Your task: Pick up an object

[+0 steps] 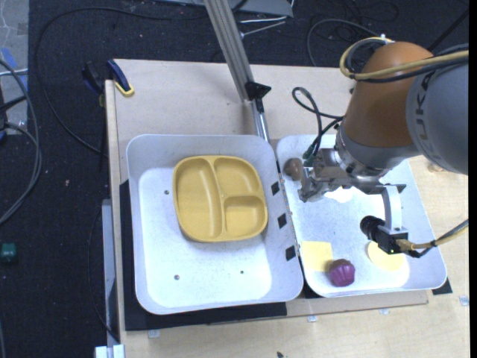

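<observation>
The gripper (311,186) hangs over the upper left of the right bin (426,274), beside a brown object (293,168) partly hidden by it. The purple ball (342,272) and yellow square (316,253) lie near the bin's lower edge; the arm covers the bin's upper part.

Bench (186,103) with two white bins (149,274)

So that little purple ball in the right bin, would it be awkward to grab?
Probably a bit. The purple ball looks rounded, so a nudge would likely send it rolling across the flat bin floor. It seems small and probably light. It sits beside a yellow square, which could crowd the fingers on that side.
</observation>
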You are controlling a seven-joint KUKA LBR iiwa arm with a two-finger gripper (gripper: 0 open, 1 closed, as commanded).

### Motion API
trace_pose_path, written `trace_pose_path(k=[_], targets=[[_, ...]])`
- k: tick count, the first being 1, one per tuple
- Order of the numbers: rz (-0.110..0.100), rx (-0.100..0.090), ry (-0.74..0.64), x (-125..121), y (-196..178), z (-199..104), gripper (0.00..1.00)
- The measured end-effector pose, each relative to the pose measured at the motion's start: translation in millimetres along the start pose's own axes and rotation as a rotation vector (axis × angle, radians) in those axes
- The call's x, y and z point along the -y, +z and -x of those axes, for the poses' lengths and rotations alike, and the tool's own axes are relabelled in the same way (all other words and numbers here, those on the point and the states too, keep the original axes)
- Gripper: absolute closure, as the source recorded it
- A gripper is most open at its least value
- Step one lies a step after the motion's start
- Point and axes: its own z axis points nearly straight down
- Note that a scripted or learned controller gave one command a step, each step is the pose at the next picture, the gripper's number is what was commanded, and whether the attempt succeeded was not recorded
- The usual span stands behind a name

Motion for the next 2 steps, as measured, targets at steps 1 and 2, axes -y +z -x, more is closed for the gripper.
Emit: trace_pose_path(k=[1,2], targets=[[0.0,0.0,0.0,22,1,-41,1.0],[-0.001,0.0,-0.001,45,12,-91,1.0]])
